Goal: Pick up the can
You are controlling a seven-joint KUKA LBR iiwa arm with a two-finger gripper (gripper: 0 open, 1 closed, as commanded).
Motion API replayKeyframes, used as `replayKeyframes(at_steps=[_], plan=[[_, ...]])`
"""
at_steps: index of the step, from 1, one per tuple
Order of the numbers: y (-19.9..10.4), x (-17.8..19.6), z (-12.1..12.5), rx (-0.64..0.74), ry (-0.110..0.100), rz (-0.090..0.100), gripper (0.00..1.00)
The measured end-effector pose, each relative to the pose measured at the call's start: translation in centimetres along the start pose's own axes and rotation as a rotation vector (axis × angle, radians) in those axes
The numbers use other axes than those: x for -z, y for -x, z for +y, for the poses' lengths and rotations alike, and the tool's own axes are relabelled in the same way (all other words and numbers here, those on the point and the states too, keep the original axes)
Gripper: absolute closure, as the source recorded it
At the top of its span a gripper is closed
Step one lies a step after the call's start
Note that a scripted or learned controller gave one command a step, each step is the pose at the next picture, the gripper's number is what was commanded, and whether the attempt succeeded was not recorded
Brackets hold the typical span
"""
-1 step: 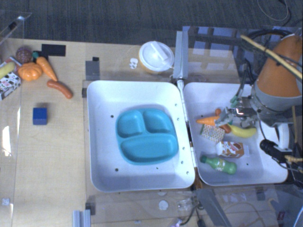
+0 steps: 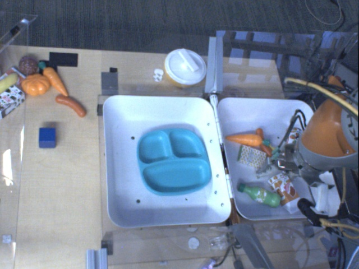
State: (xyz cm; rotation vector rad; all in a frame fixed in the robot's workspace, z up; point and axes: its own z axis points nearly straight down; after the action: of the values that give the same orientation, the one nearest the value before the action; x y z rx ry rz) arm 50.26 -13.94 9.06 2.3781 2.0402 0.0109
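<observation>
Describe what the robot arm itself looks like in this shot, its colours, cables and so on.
The arm is a rounded grey body with a broad orange band above the wrist. A dark metal gripper with thin black cables looping up beside it sits at its tip. A yellowish hose arcs along the arm. No markings can be read.

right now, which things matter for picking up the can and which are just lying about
for the job: claw, over the right bin; speckled item beside it, possibly the can, too small to tell

lying about: carrot, green bottle, printed packet in that bin; blue tray in the left bin; blue cube on the bench
</observation>
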Motion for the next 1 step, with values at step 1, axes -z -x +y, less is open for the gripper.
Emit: replayKeyframes(at_steps=[1], plan=[[-3.30, 1.28, 3.35, 0.100, -0.006, 0.001, 0.00]])
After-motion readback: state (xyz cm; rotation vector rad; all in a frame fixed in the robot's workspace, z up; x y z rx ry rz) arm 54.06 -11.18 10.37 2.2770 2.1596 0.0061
